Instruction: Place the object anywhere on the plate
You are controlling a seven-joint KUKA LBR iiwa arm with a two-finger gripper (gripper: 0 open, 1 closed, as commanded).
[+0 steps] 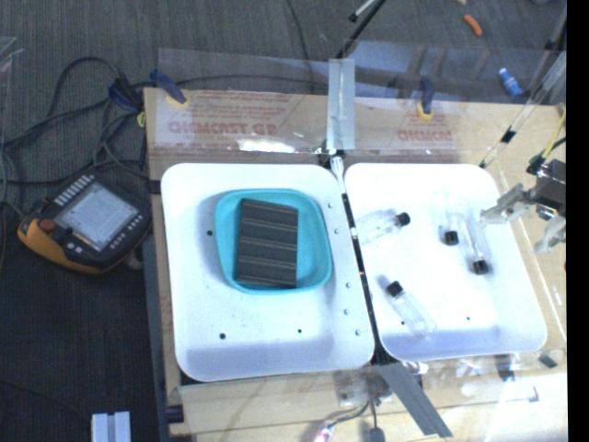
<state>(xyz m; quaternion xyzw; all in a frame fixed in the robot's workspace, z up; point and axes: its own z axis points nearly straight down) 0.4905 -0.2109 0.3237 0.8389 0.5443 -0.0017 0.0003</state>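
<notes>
My gripper (543, 212) waits at the right bin's (515, 334) edge, its state impossible to tell, while the dark ridged block (267, 243) already lies flat on the blue plate (317, 247), so nothing remains to carry.

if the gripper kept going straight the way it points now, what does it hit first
Most likely the clear vials with black caps in the right bin. The gripper sits at that bin's right edge, pointing left across it. It may hang above them and pass over; this single view leaves height unclear.
</notes>
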